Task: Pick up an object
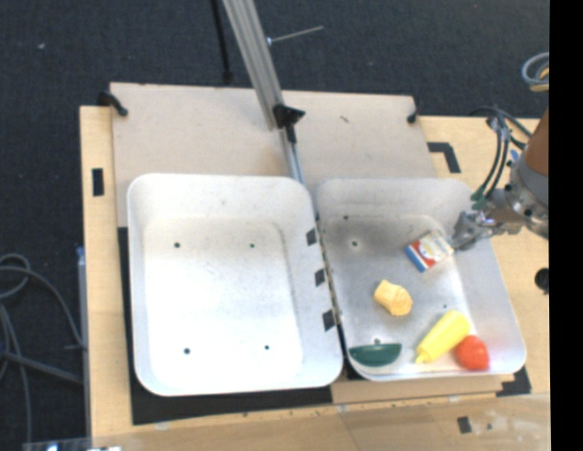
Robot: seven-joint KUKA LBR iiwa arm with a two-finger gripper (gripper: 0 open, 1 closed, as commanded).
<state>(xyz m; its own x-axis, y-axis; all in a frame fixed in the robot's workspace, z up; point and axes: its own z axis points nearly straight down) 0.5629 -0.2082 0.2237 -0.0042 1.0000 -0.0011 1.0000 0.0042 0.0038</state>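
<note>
Objects clustered toward right bin's near edge, far half open

Light wooden bench on dark carpet, slanted aluminium rail, loose cables at left.

Bright, even overhead light — soft shadows, slight blur.

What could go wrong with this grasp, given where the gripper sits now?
1. The gripper sits at the right bin's far right rim, beside the small red, white and blue carton; it may clip the rim or nudge the carton away.
2. The yellow bottle, red ball and green piece crowd the near edge, so a grasp there could catch two.
</note>
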